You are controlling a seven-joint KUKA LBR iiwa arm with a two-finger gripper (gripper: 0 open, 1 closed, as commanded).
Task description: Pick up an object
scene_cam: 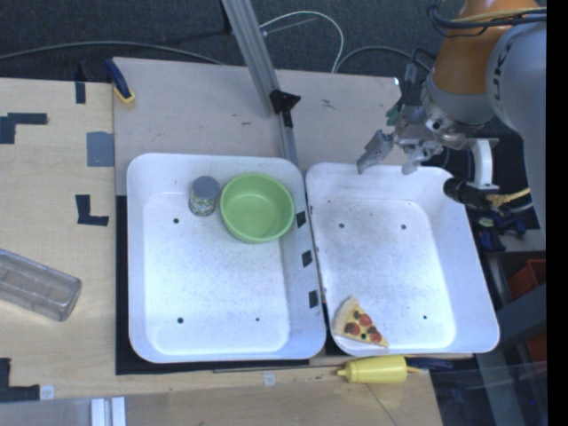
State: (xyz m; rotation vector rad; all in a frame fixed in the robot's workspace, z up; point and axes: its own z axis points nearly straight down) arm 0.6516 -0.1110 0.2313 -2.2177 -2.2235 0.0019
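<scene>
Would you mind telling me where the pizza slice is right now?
In the camera view, the pizza slice lies in the right bin, at its near left corner, just above the yellow bottle on the bench edge.

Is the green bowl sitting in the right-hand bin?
No, the green bowl sits in the left bin, beside a small jar; the right bin holds a pizza slice.

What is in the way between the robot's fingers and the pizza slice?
Nothing that I can see. The gripper hangs over the far edge of the right bin, its fingers spread. The pizza slice lies in that bin's near left corner, with only bare bin floor between them.
</scene>
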